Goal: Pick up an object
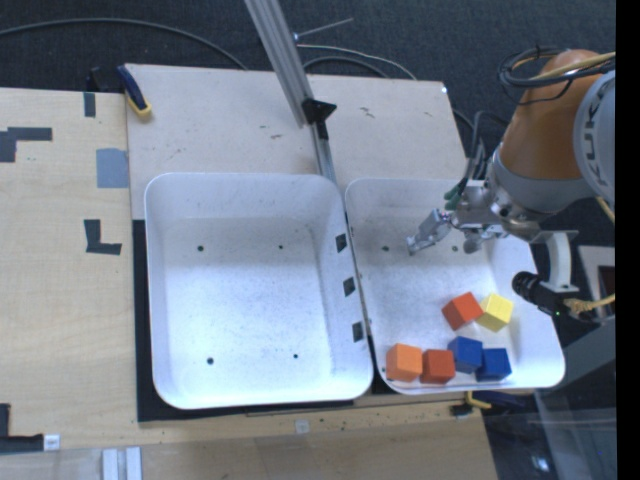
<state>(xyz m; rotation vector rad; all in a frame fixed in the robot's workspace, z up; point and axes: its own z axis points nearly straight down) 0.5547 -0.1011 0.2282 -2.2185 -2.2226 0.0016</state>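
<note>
Grey arm (pixel 600 138) with orange band (pixel 545 118), black cables (pixel 530 66), metal fingers (pixel 428 232).

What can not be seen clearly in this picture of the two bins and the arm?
- Pincer, camera view: small and blurred, so open or shut is not readable.
- Arm: its base is cut off by the right edge.
- Blocks in the right bin: packed close; whether neighbours touch, and the faces between them, is unclear.
- Specks in the left bin: too small to tell dirt from holes.
</note>
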